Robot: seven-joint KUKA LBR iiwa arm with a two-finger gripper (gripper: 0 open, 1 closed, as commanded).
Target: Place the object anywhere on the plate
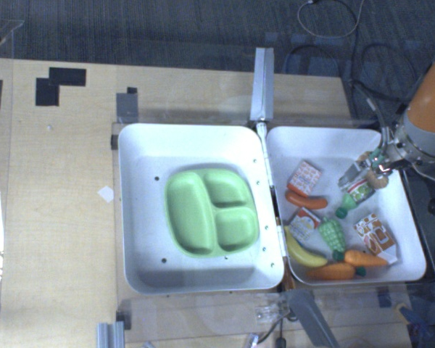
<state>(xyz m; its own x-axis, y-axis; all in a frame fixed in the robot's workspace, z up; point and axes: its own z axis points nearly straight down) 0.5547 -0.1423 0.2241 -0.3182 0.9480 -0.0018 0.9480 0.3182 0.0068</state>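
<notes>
A green divided plate (pixel 210 210) lies in the middle of the left bin (pixel 141 194). Several toy foods lie in the right bin (pixel 413 256). My gripper (pixel 367 170) hangs low over the upper right part of that bin, right above a green and white bottle (pixel 357 193) that lies tilted, cap toward the lower left. Whether the bottle is gripped cannot be made out. The grey arm with its orange band (pixel 429 107) comes in from the right edge.
Also in the right bin are a small red and white carton (pixel 304 174), a red sausage (pixel 307 201), a white packet (pixel 302 225), a green vegetable (pixel 332 233), a banana (pixel 304 254), a carrot (pixel 362 258) and another carton (pixel 375 235). A metal divider (pixel 262 93) separates the bins.
</notes>
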